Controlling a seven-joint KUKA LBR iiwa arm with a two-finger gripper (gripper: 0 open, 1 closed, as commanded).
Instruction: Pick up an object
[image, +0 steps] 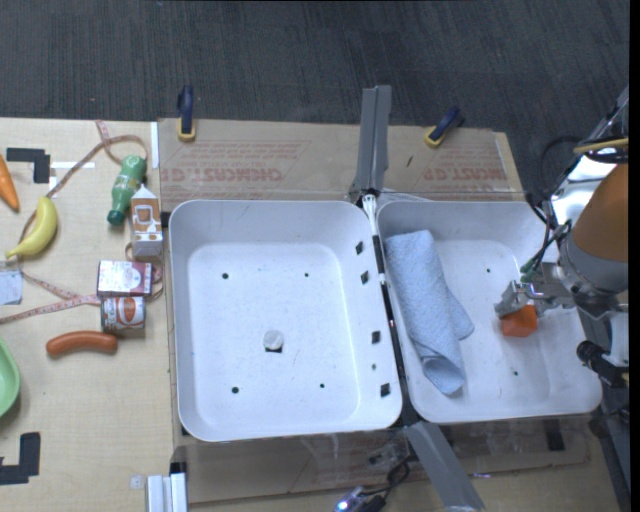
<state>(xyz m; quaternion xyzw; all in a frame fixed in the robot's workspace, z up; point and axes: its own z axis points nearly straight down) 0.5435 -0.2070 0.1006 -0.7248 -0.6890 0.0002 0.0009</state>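
Arm (608, 225): I see it cut off at the right edge.
Orange object (519, 322): partly hidden under gripper (516, 303); I can't identify it.
Green dish (6, 376): cropped at left.

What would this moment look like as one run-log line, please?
gripper: right bin, at orange object | grasp: unclear | blue towel: same bin

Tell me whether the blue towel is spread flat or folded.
Folded: the blue towel lies bunched lengthwise in the right bin, edges rolled over.

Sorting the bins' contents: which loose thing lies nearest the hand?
The orange object, right at the hand in the right bin; blue cloth and small disc lie farther left.
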